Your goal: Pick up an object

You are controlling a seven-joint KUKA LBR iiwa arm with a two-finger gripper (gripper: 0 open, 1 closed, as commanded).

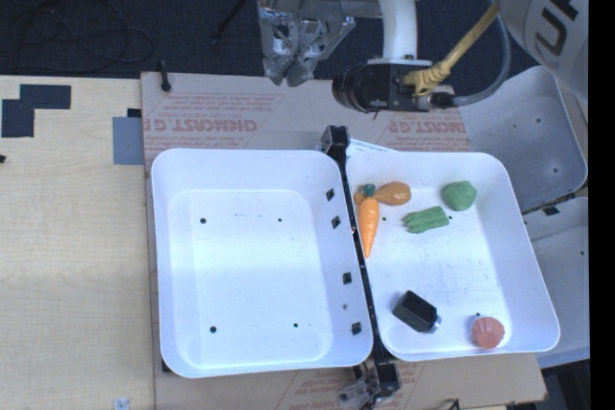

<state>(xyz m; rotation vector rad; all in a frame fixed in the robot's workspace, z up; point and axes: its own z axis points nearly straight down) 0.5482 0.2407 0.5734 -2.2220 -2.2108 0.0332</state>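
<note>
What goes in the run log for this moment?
gripper: above bench, behind bins, holding nothing | carrot, black block: right bin | pick: not started

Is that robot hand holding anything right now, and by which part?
Nothing. The hand hangs above the bench with nothing between its fingers; the carrot lies in the right bin.

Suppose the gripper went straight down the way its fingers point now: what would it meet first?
Probably the cardboard sheet behind the bins, not a toy. The gripper hangs beyond the left bin's far rim, though one slanted view leaves depth uncertain.
</note>
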